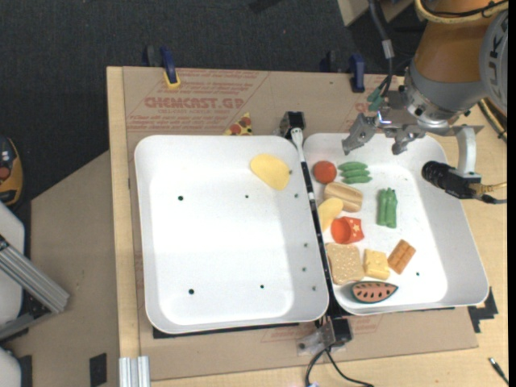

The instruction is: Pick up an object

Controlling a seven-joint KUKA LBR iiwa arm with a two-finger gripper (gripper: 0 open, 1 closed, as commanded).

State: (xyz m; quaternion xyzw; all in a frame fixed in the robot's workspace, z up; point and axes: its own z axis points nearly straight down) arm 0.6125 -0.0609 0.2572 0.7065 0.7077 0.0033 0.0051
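My gripper (376,142) hangs over the far edge of the right bin (451,244), open, with nothing between its fingers. Just below it in that bin lie a red tomato (324,171) and a green pea pod (353,171). Further toward the front are a bun (344,193), a green vegetable (388,206), a yellow piece (329,214), a red pepper (347,230), toast (345,263), a cheese cube (376,263), an orange piece (401,255) and a watermelon slice (371,291). One yellow item (270,170) rests in the left bin (210,248).
A black fitting (447,178) on a grey bracket sits over the right bin's right side. The wall between the bins (310,216) runs front to back. Blue clamps (170,67) hold the cardboard base at the far edge.
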